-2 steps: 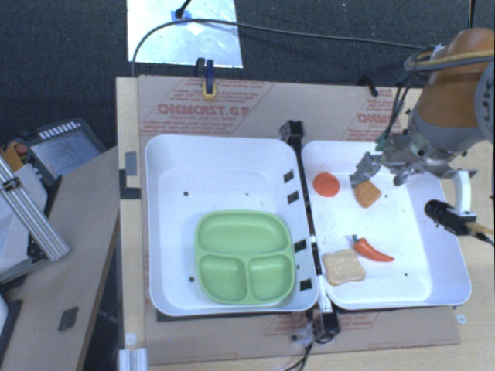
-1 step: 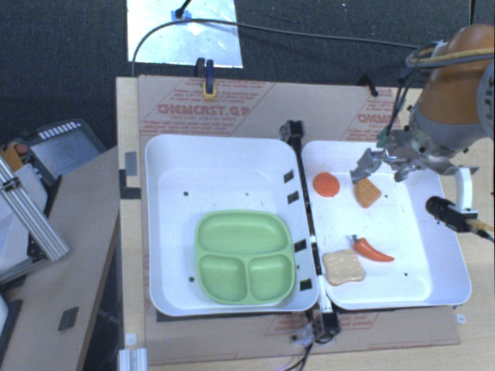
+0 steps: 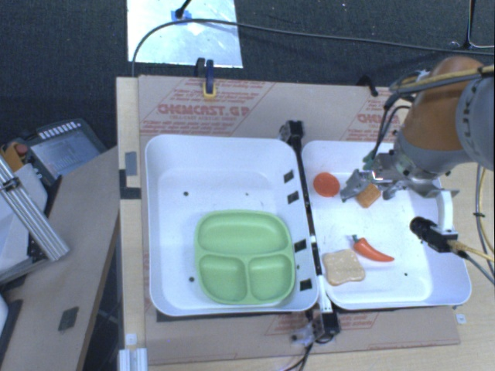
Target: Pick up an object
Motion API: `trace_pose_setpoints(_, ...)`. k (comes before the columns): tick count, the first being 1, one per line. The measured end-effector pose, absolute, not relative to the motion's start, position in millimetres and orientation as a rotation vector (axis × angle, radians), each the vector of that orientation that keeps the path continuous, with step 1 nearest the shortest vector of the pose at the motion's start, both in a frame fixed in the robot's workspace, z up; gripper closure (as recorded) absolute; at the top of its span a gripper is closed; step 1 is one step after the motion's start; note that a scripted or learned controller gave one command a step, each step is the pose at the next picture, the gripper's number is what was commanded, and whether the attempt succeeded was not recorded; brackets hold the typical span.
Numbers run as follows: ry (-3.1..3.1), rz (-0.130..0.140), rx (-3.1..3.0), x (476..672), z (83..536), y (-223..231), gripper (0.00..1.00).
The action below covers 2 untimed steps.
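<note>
My fingers [image 3: 366, 189] close around a tan, blocky piece [image 3: 369, 196] in the far part of the right bin [image 3: 448, 284]. Left of it lies a round orange tomato [image 3: 326, 184]; nearer, a glossy red chili [image 3: 373, 250] and pale bread slice [image 3: 343, 267]. A smooth green divided plate [image 3: 244, 256] fills the left bin [image 3: 170, 207].

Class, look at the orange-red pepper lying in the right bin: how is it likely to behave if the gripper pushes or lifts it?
The pepper tapers to a point, so a push would probably swing it round, not slide it straight. Its glossy skin suggests smooth plastic, perhaps slippery. It looks small and light, likely an easy lift.
</note>
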State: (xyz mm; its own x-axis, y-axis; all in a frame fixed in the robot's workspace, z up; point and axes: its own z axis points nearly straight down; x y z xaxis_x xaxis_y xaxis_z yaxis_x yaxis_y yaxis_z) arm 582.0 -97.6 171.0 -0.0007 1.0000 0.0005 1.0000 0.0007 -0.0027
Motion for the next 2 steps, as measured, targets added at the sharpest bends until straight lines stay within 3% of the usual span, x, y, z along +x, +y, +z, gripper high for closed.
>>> trace_pose_setpoints(2, -2.221, 0.001, -2.220, 580.1, 82, -90, 0.00)
